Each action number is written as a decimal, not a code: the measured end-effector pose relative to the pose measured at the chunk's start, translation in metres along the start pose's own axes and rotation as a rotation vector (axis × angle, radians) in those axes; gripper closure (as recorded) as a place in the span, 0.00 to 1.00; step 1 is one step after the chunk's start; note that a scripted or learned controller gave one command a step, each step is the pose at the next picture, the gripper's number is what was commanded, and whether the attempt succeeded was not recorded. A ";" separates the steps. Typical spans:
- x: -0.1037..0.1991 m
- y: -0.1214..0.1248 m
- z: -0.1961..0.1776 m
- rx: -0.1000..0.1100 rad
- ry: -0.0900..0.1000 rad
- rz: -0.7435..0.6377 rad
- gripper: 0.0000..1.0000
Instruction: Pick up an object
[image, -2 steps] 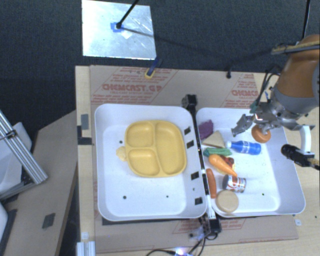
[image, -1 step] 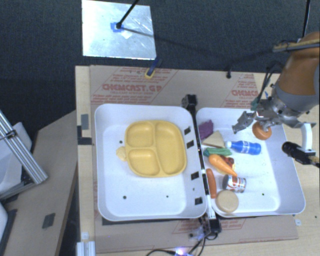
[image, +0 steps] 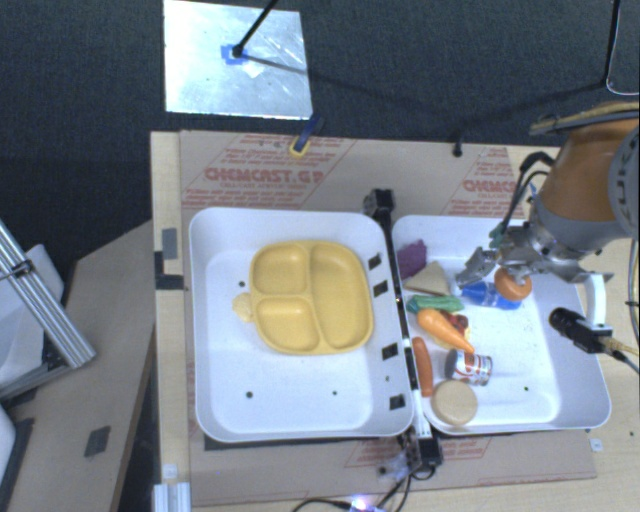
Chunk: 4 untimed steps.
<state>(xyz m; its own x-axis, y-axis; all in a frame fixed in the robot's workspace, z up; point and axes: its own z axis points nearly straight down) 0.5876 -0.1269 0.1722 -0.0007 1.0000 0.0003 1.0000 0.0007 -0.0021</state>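
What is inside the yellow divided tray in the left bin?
The yellow tray shows three compartments with nothing in them. Whatever lies beneath it in the left bin is covered. A small yellowish piece sits beside its left edge.

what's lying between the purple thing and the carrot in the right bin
In the camera view, between the purple piece and the carrot lie a tan wedge and, below it, a green piece.

Even overhead light, moderately bright. White bins near overexposed, soft shadows only. Glare on metal sheet at top. Overall slightly soft, grainy; dark floor shows little detail.
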 end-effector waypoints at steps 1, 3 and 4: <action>0.001 0.008 0.040 -0.014 -0.003 0.000 0.00; -0.001 0.010 0.032 -0.023 -0.010 0.000 1.00; 0.005 0.003 -0.022 -0.007 -0.001 -0.003 1.00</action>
<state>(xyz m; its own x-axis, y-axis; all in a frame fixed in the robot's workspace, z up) 0.5903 -0.1222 0.1945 -0.0038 1.0000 -0.0002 1.0000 0.0038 0.0046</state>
